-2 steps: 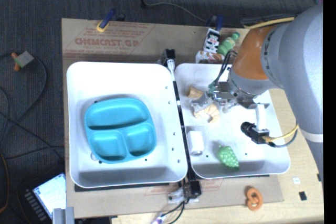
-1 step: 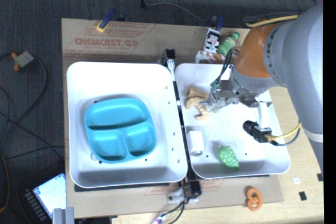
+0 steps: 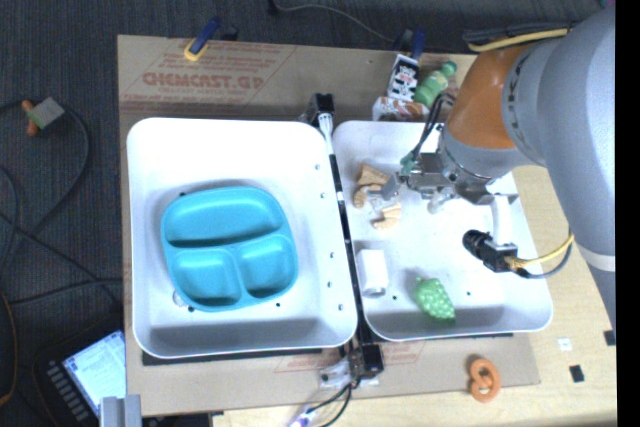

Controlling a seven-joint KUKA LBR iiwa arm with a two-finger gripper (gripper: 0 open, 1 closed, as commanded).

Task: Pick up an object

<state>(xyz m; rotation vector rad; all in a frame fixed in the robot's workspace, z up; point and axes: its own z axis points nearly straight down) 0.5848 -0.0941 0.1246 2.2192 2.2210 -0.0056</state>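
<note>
My gripper (image 3: 432, 199) hangs over the upper middle of the right bin (image 3: 520, 315), under the grey arm with its orange band. Just to its left lie two tan, bread-like pieces, one (image 3: 372, 177) higher up and one (image 3: 387, 213) lower, close to the gripper. A small white cylinder (image 3: 373, 270) lies near the bin's left wall. A green bumpy object (image 3: 434, 298) rests near the front wall. Nothing shows between the gripper's tips.
The left bin (image 3: 150, 315) holds a blue compartment tray (image 3: 229, 246). Behind the right bin on the bench stand a printed packet (image 3: 400, 87) and a green item (image 3: 433, 85). An orange ring (image 3: 484, 377) lies on the bench in front.
</note>
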